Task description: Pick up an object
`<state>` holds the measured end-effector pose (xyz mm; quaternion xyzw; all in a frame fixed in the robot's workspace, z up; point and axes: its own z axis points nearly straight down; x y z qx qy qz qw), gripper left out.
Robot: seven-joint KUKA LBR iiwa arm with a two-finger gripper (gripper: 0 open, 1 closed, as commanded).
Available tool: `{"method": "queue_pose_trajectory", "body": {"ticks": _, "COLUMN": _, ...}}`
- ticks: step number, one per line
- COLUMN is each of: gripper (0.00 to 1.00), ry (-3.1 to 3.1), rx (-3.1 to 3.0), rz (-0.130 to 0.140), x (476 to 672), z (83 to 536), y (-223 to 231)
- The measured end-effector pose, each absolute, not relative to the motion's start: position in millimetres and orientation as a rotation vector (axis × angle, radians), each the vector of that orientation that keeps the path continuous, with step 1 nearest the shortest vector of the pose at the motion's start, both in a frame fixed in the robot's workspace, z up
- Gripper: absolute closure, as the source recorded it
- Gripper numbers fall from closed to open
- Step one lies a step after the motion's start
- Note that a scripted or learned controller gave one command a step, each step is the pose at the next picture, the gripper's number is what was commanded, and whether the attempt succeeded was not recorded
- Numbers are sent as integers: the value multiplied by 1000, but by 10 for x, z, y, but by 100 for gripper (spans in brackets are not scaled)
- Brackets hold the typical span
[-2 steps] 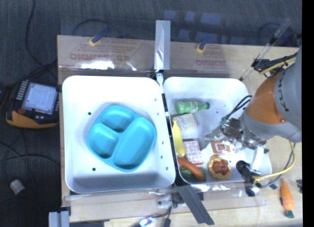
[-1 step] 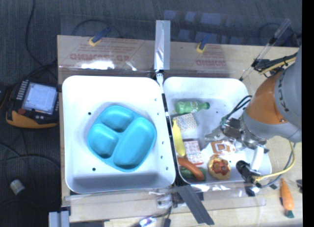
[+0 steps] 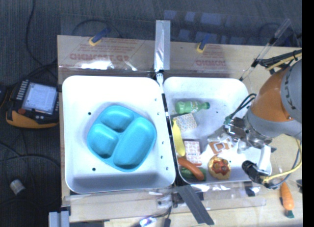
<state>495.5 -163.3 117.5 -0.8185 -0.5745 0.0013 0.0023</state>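
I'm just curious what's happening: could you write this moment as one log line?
arm: over right white bin | hand: low beside orange-and-white carton | blue divided plastic tray: left bin

The grey arm (image 3: 277,108) reaches in from the right, orange-banded wrist bent down and leftward.

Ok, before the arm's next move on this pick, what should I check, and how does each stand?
1. Gripper is over the right bin, where the objects lie: ok.
2. Something between its fingers: cannot tell, the wrist hides them.
3. Nearby candidates in reach, the orange-and-white packet and the round red-yellow fruit: ok.
4. Green bottle lies apart from the clutter, an easier target: ok.
5. Blue divided tray sits in the left bin, out of the arm's way: ok.
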Motion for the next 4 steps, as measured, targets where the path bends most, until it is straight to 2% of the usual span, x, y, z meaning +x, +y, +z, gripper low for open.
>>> {"method": "queue_pose_trajectory", "body": {"ticks": 1, "gripper": 0, "ry": -1513, "rx": -2754, "rz": -3, "x": 5115, "z": 881, "y": -1674}}
{"method": "queue_pose_trajectory", "body": {"ticks": 2, "gripper": 0, "ry": -1648, "rx": -2676, "rz": 9, "x": 5902, "z": 1630, "y": -1876}}
{"method": "queue_pose_trajectory", "body": {"ticks": 3, "gripper": 0, "ry": -1711, "rx": -2631, "rz": 9, "x": 5289, "z": 1365, "y": -1651}}
{"method": "queue_pose_trajectory", "body": {"ticks": 4, "gripper": 0, "ry": -1972, "rx": -2441, "rz": 6, "x": 4823, "z": 1325, "y": -1652}}
